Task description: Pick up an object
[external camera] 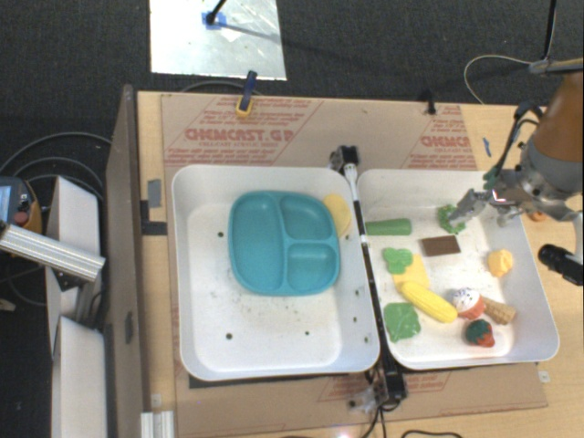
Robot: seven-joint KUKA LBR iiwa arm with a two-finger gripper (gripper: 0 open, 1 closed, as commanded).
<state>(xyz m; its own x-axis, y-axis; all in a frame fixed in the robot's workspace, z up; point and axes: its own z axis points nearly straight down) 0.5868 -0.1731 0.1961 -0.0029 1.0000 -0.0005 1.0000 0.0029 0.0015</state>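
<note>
You had nothing lifted yet: along the right bin's (546,336) near edge lay a strawberry (479,333), a yellow corn cob (429,301) and a green piece (401,320). Farther back, the gripper (484,201) hung beside a green leafy toy (449,217); whether its fingers were spread, you couldn't tell. Left, a teal plate (281,243) sat apart.

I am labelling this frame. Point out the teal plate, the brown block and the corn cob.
teal plate (265,245): camera view, large left compartment.
brown block (440,245): camera view, top face.
corn cob (429,301): camera view, mid-length.
</note>
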